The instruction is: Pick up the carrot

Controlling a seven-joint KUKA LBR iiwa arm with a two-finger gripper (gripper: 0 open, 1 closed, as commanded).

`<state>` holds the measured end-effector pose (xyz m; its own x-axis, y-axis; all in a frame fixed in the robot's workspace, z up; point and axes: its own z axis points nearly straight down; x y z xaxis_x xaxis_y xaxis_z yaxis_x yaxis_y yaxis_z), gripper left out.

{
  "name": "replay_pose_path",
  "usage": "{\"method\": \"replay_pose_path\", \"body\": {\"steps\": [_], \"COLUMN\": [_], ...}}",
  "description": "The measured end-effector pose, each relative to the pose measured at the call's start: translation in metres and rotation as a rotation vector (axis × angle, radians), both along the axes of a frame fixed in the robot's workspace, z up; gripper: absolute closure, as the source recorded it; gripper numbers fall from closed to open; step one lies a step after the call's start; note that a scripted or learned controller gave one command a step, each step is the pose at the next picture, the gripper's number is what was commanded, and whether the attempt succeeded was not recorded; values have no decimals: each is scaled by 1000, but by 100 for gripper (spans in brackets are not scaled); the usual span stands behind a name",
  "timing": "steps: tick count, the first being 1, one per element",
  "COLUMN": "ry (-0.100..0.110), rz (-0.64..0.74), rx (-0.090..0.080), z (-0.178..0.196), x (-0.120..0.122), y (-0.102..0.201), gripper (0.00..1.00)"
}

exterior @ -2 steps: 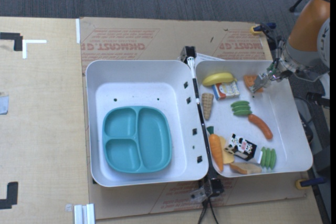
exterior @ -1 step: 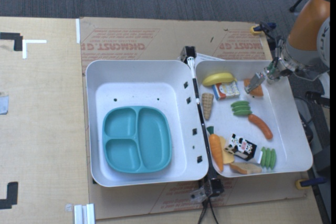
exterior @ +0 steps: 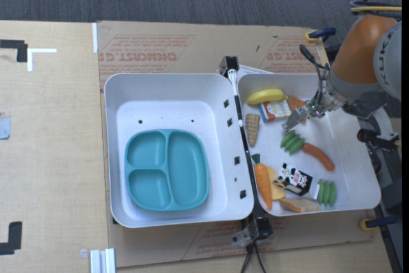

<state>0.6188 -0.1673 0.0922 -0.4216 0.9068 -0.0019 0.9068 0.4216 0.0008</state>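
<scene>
Claw (exterior: 299, 117) poised low in right bin (exterior: 358, 201), just beside the toy milk box (exterior: 276, 110) and below the banana (exterior: 265, 96); fingers too small and blurred to judge, so cannot tell whether apart or together; nothing seen between them. Carrot (exterior: 262, 185) lying on the bin floor at the bin's left wall, toward the near corner, orange body with green top (exterior: 255, 158) pointing away from the camera. Long axis running roughly along that wall, near to far, tilted slightly. From claw, carrot lies toward the camera and to the left in view, well apart, with green pod (exterior: 293, 142) and red-orange sausage-like piece (exterior: 318, 156) between and off to the side. Cow-print carton (exterior: 295, 179) and yellow wedge (exterior: 277, 178) touching or just beside carrot's right flank; waffle cone (exterior: 253, 127) beyond its green end. Likely need: travel toward the near left corner, fingers set across the carrot's width. Crowding by wall and carton judged the main risk. Teal plate (exterior: 167, 170) in left bin (exterior: 128, 99), not involved.
</scene>
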Motion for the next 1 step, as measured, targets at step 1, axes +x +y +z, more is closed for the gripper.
{"method": "replay_pose_path", "body": {"steps": [1], "ry": [0], "rz": [-231], "rx": [0], "z": [54], "x": [-16], "y": [56], "gripper": [0]}}
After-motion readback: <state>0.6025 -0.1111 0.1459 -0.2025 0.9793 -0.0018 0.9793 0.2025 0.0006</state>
